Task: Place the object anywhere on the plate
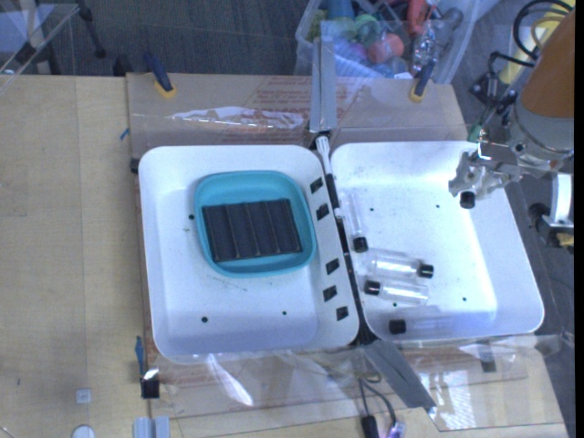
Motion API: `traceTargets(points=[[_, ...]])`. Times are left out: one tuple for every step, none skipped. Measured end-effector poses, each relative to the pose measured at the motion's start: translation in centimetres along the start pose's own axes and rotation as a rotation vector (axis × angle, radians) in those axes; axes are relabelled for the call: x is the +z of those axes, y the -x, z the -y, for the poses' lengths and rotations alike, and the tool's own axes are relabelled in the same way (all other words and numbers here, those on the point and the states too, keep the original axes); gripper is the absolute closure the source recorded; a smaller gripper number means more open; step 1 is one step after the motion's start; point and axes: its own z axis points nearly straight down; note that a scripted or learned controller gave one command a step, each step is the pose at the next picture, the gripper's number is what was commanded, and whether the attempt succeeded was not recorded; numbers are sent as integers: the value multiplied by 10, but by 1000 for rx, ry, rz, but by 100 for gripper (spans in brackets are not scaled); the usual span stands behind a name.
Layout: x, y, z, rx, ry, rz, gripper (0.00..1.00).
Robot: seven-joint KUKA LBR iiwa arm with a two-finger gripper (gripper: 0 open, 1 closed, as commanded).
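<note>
Task not started: blue plate (205, 245) in left bin (164, 308), clear tubes (394, 266) in right bin (511, 299), gripper (474, 179) up at edge, jaw state unclear

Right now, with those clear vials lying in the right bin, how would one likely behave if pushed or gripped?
The clear vials lie on their sides and look round, so a push would probably roll one across the right bin. Their see-through, glossy walls suggest light, smooth plastic or glass that might slip from a grip. The blue plate has a raised rim, which may stop rolling.
</note>
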Motion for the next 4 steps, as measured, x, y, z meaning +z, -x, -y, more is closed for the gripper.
traceTargets(points=[[0,0,0,0,0,0,0],[9,52,-59,-43,3,1,0],[-90,48,-59,-39,4,0,0],[-133,48,-59,-44,6,0,0]])
